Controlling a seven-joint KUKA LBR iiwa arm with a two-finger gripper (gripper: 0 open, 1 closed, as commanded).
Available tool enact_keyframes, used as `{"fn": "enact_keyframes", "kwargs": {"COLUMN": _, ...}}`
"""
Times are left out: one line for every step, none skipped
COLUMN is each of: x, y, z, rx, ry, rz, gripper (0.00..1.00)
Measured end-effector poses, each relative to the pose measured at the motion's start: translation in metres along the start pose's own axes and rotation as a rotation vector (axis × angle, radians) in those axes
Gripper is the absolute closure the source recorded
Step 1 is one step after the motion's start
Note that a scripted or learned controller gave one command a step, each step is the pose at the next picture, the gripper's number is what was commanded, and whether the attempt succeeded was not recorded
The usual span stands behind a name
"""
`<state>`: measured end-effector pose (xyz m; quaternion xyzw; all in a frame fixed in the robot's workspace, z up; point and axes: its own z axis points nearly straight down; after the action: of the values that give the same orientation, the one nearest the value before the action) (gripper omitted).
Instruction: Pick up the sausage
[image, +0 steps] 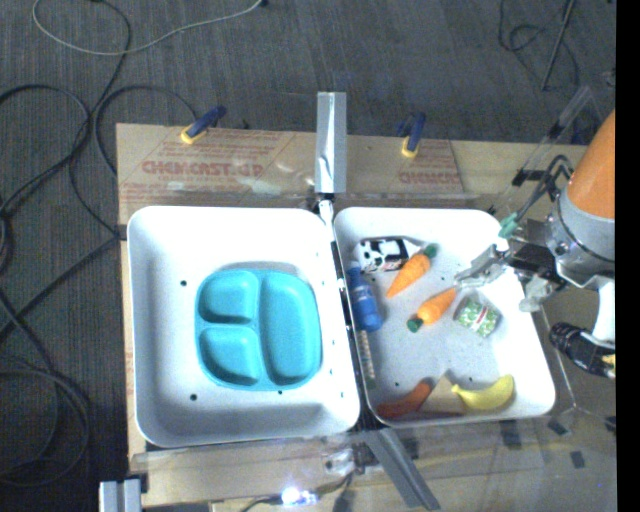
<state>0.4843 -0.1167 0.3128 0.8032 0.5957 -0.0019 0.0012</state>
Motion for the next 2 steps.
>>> {"fn": "enact_keyframes", "kwargs": {"x": 0.069, "y": -0.022, "z": 0.088, "rx": 0.004, "ry": 0.003, "rz": 0.01, "gripper": 0.0}}
{"fn": "enact_keyframes", "kwargs": {"x": 0.01, "y": -0.005, "z": 0.129, "rx": 0.005, "ry": 0.0, "rz": 0.177, "gripper": 0.0}}
